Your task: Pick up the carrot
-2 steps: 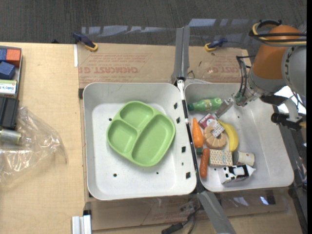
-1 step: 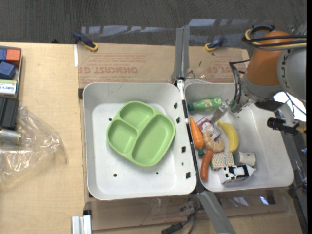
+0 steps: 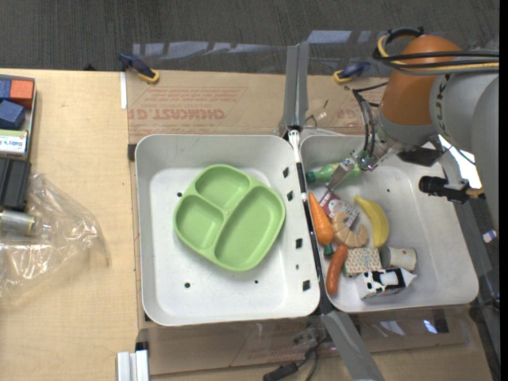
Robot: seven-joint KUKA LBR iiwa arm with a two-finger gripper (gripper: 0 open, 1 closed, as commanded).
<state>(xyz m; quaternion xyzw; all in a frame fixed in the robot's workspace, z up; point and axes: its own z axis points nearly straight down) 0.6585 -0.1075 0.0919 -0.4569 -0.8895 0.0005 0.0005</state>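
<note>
Inside, the left bin [image 3: 151,228] holds a green plate [image 3: 229,217]; the right bin [image 3: 444,236] holds the carrot [image 3: 321,220] at its left wall, a banana [image 3: 375,220]. Jaws' state: cannot tell.

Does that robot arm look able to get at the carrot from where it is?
Probably yes. The carrot lies uncovered along the right bin's left wall, and the gripper hangs just beyond its top end. That wall and the cracker beside it leave little finger room.
</note>
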